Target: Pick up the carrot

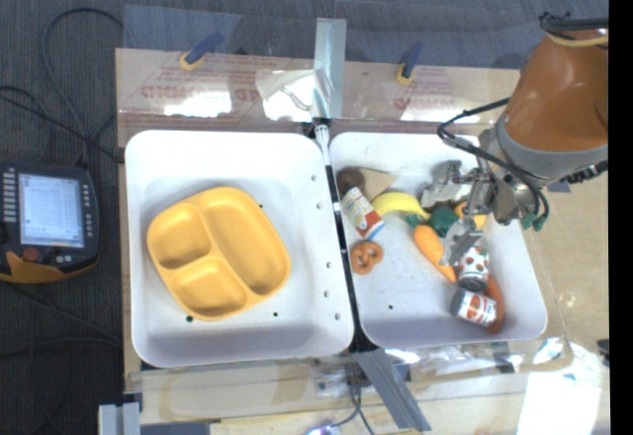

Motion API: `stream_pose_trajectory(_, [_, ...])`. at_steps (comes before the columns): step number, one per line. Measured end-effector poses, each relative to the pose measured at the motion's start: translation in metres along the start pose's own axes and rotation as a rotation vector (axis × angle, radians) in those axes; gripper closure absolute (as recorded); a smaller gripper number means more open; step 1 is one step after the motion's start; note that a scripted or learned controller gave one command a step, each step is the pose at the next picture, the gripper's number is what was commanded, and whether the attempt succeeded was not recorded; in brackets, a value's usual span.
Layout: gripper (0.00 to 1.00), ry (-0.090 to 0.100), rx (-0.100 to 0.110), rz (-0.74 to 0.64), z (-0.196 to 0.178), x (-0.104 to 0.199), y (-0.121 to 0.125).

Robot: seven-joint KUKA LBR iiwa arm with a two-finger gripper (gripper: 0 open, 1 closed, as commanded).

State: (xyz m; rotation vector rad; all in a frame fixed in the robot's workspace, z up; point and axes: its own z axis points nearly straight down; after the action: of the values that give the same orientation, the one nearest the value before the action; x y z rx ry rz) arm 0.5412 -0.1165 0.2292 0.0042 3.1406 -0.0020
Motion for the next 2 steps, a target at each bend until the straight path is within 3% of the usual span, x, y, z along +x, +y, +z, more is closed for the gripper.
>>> stream_pose_trajectory(1, [0.00, -0.002, 0.001, 0.042, 0.134, -0.019, 0.003])
stream_pose_trajectory(2, [0.00, -0.018, -0.004, 0.366, 0.137, 0.030, -0.027])
